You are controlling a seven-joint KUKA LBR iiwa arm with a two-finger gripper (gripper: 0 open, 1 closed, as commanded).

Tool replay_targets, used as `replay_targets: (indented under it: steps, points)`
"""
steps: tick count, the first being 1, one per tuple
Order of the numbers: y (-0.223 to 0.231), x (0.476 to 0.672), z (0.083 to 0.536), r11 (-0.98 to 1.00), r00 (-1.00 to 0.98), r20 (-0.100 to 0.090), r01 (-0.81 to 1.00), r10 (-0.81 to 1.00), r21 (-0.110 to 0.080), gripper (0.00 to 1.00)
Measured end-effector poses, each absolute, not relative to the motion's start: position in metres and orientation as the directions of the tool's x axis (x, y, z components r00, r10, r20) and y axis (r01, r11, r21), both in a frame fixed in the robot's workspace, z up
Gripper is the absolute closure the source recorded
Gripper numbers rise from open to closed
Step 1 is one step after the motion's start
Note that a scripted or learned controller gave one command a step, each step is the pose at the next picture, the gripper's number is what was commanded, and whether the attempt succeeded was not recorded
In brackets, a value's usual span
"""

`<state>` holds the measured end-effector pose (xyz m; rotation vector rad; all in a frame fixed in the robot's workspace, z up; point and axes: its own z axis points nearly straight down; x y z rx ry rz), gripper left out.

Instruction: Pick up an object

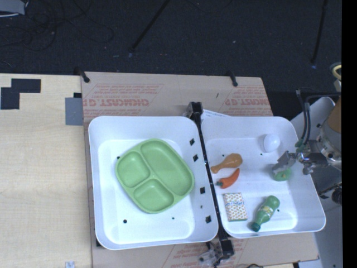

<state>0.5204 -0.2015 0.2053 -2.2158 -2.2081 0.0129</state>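
My gripper reaches in from the right edge and hangs low over the right side of the right bin. A small round green object lies directly below and against its tip; whether it is gripped is hidden. Elsewhere in that bin lie a white ball, a tan drumstick, a red-orange pepper, a small patterned box and a green bottle on its side.
The left bin holds a green divided plate. A black divider with clips runs between the bins. Both bins rest on brown cardboard. The light wooden bench stretches to the left.
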Motion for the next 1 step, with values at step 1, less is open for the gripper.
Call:
replay_targets:
  steps: [1]
  points:
    - [-0.2014,0.5234,0.2129,0.0,0.0,0.0,1.0,1.0,-0.001,0.0]
